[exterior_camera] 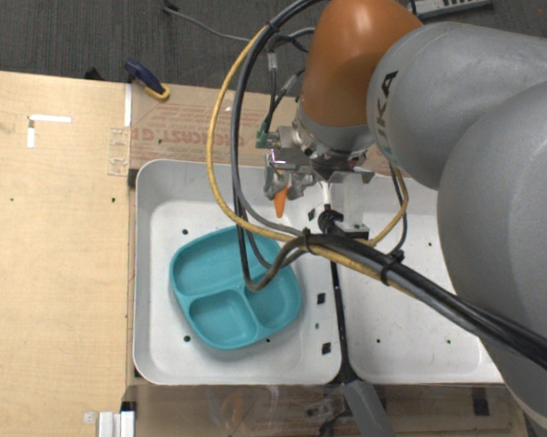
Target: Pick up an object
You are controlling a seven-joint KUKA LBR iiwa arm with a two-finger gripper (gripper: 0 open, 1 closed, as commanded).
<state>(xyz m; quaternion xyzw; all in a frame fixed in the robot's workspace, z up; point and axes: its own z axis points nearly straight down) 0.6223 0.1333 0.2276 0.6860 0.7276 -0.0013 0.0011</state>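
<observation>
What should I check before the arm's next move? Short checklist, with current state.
1. Teal divided plate sits flat in the left bin: ok.
2. Small orange object at the gripper; actually gripped: cannot tell.
3. Cables drape across the plate, snag risk: not ok.
4. Right bin contents, mostly hidden by the arm: cannot tell.
5. Gripper is above the left bin's far edge: ok.

The arm [468, 114] covers most of the right bin [413, 353] and runs off the right edge. Cables [252, 258] cross the upper right part of the teal divided plate [236, 290]. The small orange thing [280, 202] under the gripper [290, 181] is too small to identify, and whether it is held cannot be told.
</observation>
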